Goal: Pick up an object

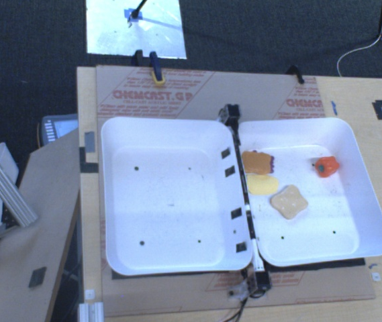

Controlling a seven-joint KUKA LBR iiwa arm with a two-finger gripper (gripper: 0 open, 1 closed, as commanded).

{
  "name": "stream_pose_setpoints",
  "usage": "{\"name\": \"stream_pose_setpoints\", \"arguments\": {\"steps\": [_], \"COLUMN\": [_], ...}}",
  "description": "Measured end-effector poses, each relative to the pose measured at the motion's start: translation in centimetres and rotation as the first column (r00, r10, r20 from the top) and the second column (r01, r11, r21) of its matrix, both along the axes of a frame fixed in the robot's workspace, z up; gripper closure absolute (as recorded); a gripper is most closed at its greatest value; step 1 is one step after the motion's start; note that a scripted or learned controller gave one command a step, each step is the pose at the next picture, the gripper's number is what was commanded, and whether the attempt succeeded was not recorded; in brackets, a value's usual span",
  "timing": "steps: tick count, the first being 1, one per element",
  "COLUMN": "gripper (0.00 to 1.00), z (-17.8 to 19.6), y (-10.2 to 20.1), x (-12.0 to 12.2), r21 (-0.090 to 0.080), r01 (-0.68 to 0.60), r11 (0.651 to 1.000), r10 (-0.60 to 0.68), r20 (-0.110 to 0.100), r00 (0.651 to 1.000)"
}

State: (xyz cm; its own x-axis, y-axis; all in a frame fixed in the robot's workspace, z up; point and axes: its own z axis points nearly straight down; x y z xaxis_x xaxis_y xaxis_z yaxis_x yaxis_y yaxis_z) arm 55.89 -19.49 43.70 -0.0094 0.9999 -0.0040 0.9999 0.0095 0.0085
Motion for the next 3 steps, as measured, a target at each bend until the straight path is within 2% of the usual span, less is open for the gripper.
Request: {"name": "stream_pose_setpoints", "arguments": {"steps": [1,2,3], "gripper": [1.0,1.0,1.0], "z": [-4.6,10.8,2.3], "y": [6.9,15.4,26.4], "x": [3.3,3.2,7.4], "r21": [0.006,0.005,0.007], "r01": [-0.002,-0.005,-0.006], "r11": [1.0,1.0,1.0], "r10": [0.002,0.005,0.006], "r20": [-0.009,0.012,-0.014], "r00": [1.0,1.0,1.0]}}
